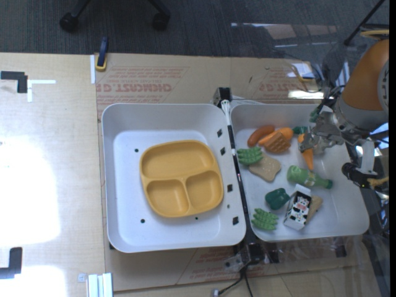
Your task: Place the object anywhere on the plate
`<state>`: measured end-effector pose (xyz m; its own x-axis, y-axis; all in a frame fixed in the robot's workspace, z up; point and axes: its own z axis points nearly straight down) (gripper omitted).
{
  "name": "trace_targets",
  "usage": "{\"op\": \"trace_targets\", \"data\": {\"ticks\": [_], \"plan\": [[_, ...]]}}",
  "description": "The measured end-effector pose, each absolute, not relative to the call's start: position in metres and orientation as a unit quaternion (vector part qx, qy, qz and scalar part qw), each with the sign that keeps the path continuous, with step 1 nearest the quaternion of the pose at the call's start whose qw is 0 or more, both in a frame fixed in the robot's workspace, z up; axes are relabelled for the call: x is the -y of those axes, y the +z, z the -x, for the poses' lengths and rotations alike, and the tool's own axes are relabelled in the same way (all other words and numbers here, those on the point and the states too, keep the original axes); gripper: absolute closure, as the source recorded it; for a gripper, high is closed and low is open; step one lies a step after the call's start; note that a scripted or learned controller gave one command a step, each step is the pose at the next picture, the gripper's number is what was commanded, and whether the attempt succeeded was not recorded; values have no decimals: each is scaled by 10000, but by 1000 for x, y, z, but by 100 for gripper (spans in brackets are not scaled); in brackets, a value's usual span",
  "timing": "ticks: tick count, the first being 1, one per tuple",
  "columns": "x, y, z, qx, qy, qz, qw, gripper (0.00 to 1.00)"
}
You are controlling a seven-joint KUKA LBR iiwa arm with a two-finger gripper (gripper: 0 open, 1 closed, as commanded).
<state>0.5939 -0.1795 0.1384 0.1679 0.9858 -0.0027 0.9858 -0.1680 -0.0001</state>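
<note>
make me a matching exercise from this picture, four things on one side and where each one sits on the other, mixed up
Things:
1. yellow plate
2. cow-print carton
3. gripper
4. slice of bread

Places:
A. front of the right bin, by a green toy
B. over the right bin's far side, above an orange carrot
C. alone in the left bin
D. middle of the right bin, next to a leafy green toy

Pairs: 1-C, 2-A, 3-B, 4-D

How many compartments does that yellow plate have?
3. The yellow plate in the left bin has one long compartment across its far side and two smaller ones on the near side: one at left, one at right.
</note>
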Motion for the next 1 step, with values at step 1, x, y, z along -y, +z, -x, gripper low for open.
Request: {"op": "trace_targets", "data": {"ticks": [1], "plan": [[179, 138, -594, -6449, -10, -7642, 9, 0]]}}
